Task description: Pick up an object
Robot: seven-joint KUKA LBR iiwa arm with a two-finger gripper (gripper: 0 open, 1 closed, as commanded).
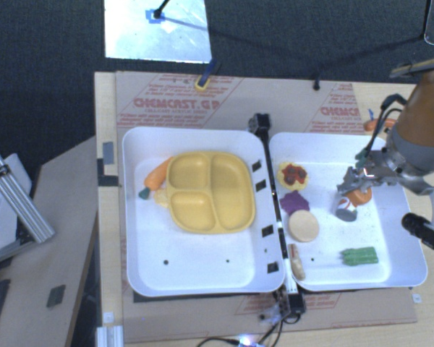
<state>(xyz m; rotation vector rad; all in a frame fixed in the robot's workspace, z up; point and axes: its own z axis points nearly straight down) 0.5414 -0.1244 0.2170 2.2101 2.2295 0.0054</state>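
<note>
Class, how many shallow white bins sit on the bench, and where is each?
2. The left shallow white bin holds a yellow divided plastic plate; the right shallow white bin sits beside it, under the claw.

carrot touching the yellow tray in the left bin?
Touching. The camera view shows the carrot lying against the upper left rim of the yellow tray, no white bin floor visible between them.

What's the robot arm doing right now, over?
Gripper low in right bin, fingers around an orange item. Purple piece, round biscuit, green toy lie apart, nothing blocking.
</note>
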